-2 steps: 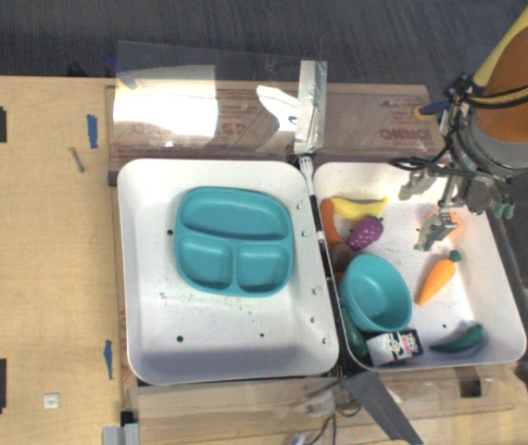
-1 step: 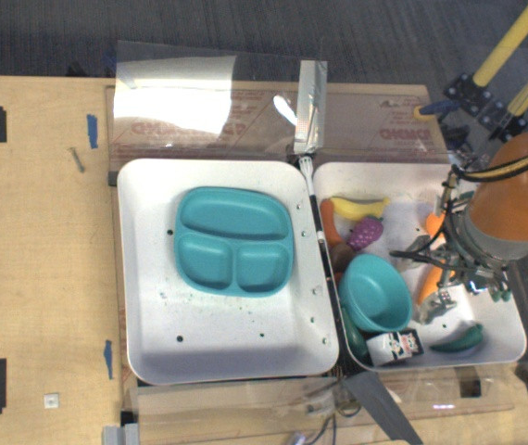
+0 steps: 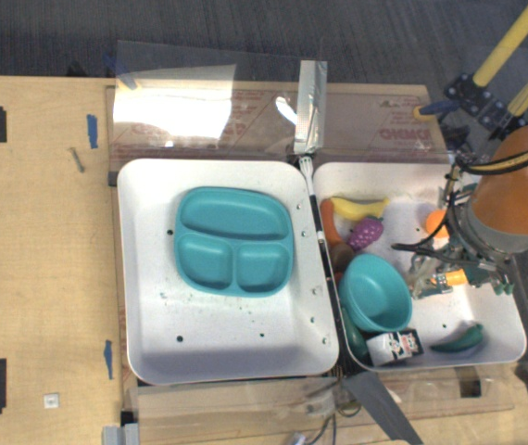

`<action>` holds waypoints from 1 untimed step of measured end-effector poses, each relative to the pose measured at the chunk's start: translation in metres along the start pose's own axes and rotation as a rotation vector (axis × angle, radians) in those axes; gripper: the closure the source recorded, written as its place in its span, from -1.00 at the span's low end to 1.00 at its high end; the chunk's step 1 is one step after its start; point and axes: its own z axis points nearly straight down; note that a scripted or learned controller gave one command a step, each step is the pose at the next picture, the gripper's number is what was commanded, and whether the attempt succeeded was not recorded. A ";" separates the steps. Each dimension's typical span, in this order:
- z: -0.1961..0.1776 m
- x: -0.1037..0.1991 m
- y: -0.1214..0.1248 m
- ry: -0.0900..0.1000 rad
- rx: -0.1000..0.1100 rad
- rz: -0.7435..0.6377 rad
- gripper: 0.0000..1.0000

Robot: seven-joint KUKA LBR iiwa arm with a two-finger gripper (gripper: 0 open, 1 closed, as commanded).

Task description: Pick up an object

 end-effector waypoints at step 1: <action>-0.148 -0.067 0.047 0.007 -0.004 0.110 1.00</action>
